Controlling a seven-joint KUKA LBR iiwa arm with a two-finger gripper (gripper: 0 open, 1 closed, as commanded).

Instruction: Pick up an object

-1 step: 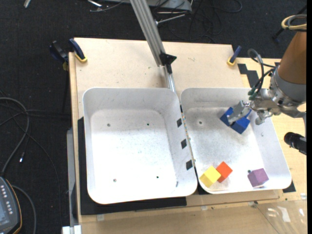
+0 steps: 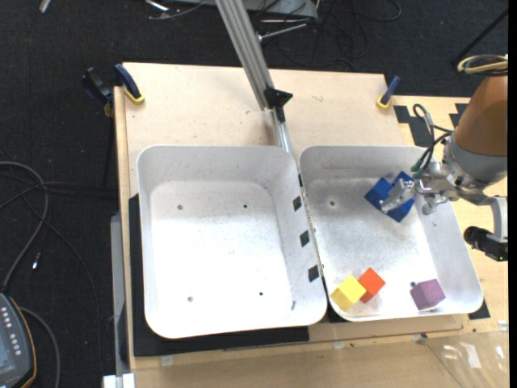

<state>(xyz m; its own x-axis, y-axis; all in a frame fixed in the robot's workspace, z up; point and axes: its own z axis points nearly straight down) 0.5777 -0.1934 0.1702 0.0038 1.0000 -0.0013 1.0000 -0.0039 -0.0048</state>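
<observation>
**Tool at the blue block, right bin**

From my overhead feed I see the arm (image 2: 482, 132) coming in from the right, grey with the orange band above the wrist, its wrist over the right bin's far right side. The tool (image 2: 406, 191) sits low in the right bin (image 2: 452, 253), in its upper right part. A blue block (image 2: 380, 193) lies right against the fingertips, tilted, with a paler blue-grey piece just beside it on the tool's side. I cannot tell from this angle whether the block is between the fingers or merely touching them, nor whether the tool is released or clenched; the fingers blur into the block.

Other items in the right bin: a yellow block (image 2: 348, 293) and an orange block (image 2: 372, 282) touching one another near the front edge, left of centre; a purple block (image 2: 426, 293) near the front right corner, well apart from the pair.

The left bin (image 2: 153, 241) sits alongside, its rim touching the right bin's rim. Both rest on the pale wooden worktop (image 2: 202, 103). A slanted metal pole (image 2: 246, 43) crosses the worktop's far side and ends between the bins. Yellow-tipped clamps (image 2: 129, 87) grip the worktop's far corners.
</observation>
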